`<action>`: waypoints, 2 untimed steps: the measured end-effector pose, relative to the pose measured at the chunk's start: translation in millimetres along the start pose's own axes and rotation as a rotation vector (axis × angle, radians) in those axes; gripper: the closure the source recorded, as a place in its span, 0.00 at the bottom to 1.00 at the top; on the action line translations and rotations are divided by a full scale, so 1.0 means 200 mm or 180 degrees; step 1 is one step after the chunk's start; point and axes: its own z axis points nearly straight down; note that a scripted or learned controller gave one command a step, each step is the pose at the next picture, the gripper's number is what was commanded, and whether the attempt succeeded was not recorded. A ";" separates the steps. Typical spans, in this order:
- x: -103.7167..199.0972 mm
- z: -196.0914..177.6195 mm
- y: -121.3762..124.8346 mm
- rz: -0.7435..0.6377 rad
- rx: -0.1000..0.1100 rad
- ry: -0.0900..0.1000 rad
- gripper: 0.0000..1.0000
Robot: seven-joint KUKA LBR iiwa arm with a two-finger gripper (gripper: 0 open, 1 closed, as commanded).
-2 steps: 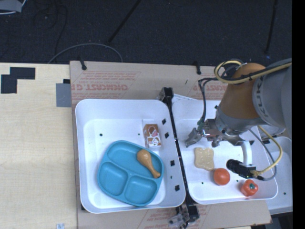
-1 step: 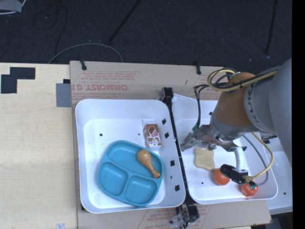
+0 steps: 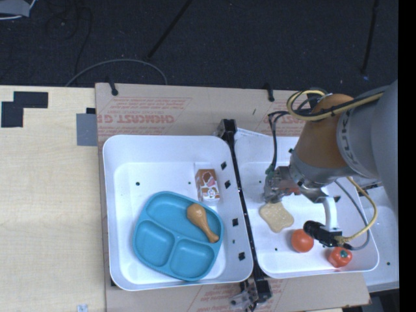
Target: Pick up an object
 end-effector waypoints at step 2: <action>-0.08 -0.52 0.07 -0.0022 0.0011 0.0012 1.00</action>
